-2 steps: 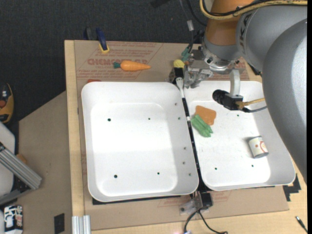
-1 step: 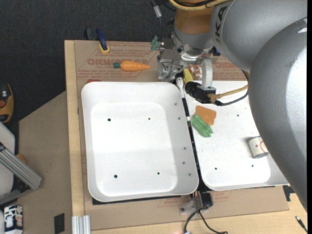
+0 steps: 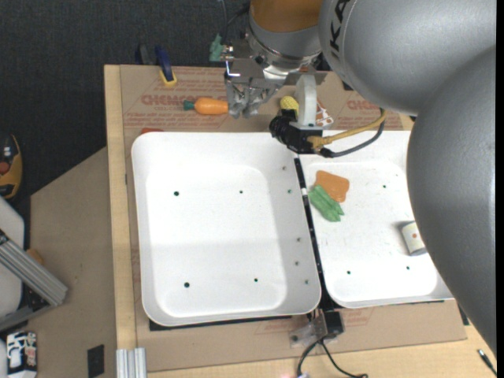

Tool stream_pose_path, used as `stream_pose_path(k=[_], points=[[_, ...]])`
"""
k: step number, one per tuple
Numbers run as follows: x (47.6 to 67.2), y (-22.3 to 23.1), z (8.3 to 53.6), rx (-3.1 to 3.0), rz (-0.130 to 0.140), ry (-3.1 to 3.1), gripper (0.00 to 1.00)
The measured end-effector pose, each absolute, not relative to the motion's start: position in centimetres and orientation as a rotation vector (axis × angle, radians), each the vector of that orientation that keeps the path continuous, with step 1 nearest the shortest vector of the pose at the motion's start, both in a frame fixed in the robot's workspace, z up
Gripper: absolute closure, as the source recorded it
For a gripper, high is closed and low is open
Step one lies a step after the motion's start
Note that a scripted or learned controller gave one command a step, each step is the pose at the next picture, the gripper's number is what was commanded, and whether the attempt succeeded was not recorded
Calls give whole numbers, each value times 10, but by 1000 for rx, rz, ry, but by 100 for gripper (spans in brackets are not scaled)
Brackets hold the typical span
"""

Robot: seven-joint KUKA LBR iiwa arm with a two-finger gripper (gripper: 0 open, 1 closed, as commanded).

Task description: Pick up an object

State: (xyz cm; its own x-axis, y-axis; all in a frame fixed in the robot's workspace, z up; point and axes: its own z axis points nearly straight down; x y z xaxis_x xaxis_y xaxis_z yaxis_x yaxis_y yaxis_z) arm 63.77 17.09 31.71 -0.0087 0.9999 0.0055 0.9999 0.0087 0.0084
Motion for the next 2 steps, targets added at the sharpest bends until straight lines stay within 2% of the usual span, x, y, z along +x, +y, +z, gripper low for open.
stream_pose_path(k=[1,2], points=[[620,229,388,2210,16,2229,100],[582,224,383,2222,-5,2225,100]])
